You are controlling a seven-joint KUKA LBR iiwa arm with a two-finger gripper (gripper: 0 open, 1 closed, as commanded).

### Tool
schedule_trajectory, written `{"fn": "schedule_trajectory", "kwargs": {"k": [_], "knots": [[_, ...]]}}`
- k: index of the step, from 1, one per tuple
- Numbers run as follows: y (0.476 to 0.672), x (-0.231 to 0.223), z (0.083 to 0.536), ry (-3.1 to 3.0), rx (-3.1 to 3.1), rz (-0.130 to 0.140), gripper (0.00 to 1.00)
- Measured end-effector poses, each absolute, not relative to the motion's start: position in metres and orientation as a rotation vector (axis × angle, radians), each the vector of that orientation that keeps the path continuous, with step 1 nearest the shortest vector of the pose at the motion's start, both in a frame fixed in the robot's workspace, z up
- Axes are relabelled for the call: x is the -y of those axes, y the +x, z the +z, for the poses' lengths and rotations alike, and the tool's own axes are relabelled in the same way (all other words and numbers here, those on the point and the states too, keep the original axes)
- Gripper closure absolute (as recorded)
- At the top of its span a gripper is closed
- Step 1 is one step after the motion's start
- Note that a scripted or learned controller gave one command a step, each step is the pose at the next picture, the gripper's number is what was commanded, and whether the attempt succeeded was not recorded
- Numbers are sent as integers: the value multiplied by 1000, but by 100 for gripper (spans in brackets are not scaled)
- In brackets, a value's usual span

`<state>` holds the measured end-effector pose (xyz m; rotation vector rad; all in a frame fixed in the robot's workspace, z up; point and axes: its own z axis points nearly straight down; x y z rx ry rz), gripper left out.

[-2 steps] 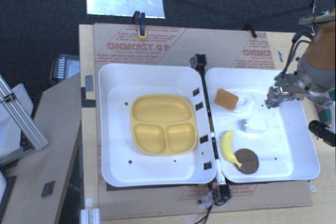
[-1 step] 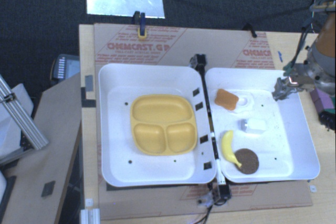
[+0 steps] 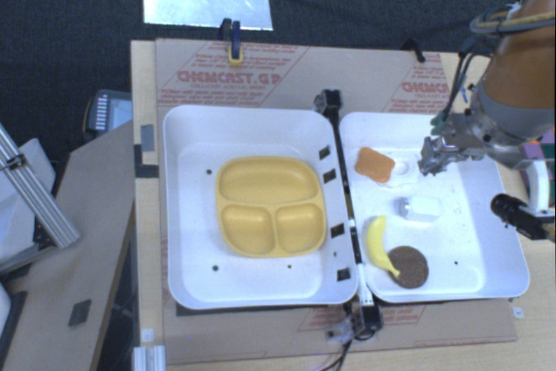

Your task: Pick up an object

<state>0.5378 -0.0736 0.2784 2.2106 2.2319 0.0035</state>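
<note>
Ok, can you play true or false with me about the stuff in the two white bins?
1. The yellow tray sits in the left bin. True.
2. The banana is in the left bin. False: it lies in the right bin, touching the brown round cookie.
3. The orange piece lies near the divider between the bins. True.
4. The end effector is over the yellow tray. False: it is over the right bin, to the right of the orange piece.
</note>
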Motion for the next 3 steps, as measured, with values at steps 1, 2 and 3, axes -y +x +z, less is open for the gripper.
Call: {"fn": "schedule_trajectory", "kwargs": {"k": [1, 2, 3], "knots": [[537, 26, 255, 2212, -2232, 3, 100], [526, -20, 250, 2212, -2232, 1, 100], [531, -66, 241, 2212, -2231, 3, 100]]}}
